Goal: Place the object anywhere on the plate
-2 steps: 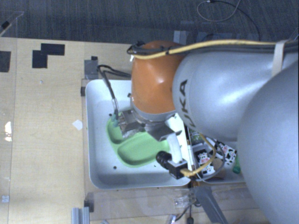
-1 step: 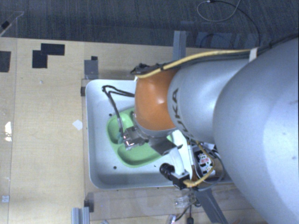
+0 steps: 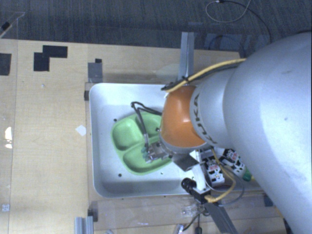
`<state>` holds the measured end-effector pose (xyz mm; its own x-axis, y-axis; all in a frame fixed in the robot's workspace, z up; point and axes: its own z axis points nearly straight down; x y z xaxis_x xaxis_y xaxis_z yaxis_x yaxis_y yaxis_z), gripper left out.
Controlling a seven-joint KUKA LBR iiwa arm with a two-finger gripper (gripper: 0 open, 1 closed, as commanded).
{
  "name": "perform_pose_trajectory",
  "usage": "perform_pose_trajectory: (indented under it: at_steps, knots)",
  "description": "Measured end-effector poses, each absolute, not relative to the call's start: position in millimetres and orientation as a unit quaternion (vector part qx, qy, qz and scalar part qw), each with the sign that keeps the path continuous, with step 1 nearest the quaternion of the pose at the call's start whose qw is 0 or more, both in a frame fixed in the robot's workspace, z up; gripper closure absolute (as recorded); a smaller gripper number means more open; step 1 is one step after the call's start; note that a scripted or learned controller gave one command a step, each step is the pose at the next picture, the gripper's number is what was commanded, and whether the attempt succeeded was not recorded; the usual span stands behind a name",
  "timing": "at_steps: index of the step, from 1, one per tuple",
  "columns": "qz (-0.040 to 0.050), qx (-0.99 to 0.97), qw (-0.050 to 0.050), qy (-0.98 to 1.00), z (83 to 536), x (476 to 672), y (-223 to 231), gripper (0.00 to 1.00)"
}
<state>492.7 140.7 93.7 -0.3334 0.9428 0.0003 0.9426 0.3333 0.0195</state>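
In the shallow white bin (image 3: pixel 100 130) lies a light green plastic plate (image 3: pixel 126 135) with dividers. The gripper (image 3: pixel 152 152) hangs low over its right part. The object is hidden under the arm, so I cannot tell its feel or where to grab.

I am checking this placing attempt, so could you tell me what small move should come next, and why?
Probably a short lift straight up: the claw sits low over the green plate in the white bin, and the arm hides what it carries.
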Motion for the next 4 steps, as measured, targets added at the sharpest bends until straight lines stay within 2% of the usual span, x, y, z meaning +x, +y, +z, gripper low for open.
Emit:
perform_pose_trajectory:
  at_steps: [1,2,3,4]
  knots:
    - [0.0057,0.541,0.002,0.841,100.3,490.8,201.3,1.00]
    - [0.0026,0.476,0.002,0.879,174.6,487.9,225.4,1.00]
    - [0.0051,0.455,0.007,0.890,96.4,492.2,120.1,1.00]
    - [0.0016,0.473,0.001,0.881,119.5,513.1,200.2,1.00]
